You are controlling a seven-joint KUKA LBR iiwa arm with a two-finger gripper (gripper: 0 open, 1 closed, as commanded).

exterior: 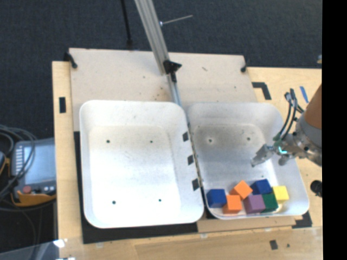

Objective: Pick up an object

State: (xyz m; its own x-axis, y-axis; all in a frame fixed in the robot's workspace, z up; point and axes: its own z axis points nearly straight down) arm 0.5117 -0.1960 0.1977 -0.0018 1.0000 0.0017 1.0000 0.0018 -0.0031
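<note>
blocks: small matte cubes [249, 196], blue, orange, purple, green, yellow, clustered in right bin [227, 118]
claw [265, 155]: above them, grip state unclear
tabletop [124, 72]: pale wood, dark carpet around

- A metal rail [153, 34] is slanting down from the top edge toward the gap between the bins.
- A black clamp [172, 67] is sitting on its lower part.
- A pendant [33, 169] is lying at the left edge, off the bench, with cables [6, 140] curling beside it.
- A dark carpet [54, 15] is lying around the bench.
</note>
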